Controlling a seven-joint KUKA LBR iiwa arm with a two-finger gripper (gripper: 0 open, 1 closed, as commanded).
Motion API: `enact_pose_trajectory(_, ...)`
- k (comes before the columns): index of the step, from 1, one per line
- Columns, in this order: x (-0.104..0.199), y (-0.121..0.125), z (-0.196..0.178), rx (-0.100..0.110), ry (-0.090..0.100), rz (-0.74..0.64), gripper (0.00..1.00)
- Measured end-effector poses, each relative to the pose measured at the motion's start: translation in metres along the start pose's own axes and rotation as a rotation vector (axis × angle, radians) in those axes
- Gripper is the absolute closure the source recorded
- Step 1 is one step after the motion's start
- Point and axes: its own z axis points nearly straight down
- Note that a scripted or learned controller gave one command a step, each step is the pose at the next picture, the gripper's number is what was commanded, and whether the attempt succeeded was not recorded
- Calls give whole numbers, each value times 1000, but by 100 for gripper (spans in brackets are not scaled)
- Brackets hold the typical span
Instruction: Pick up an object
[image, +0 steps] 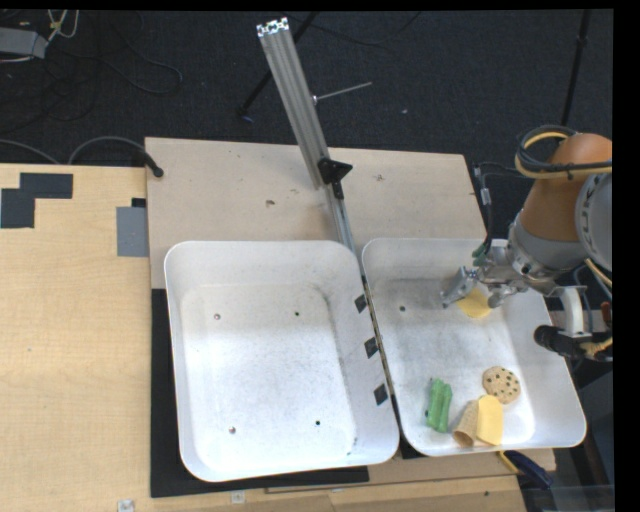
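Note:
My gripper (478, 290) hangs over the upper right part of the right bin (420, 340), its metal fingers right at a small yellow piece (477, 307) that shows just below them. I cannot make out whether that piece sits between the fingers. Further down in the same bin lie a green object (438, 404), a round brown cookie with dark dots (501, 383), and a yellow wedge beside a tan cone (481, 421).
The left bin (262, 355) lies beside the right one, with black clips (368, 347) along the shared rim. A slanted aluminium bar (305, 125) rises behind the bins. The orange and grey arm (565, 205) reaches in from the right.

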Motion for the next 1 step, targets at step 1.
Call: enact_pose_trajectory(1,-1,1,-13,-4,-1,1,100)
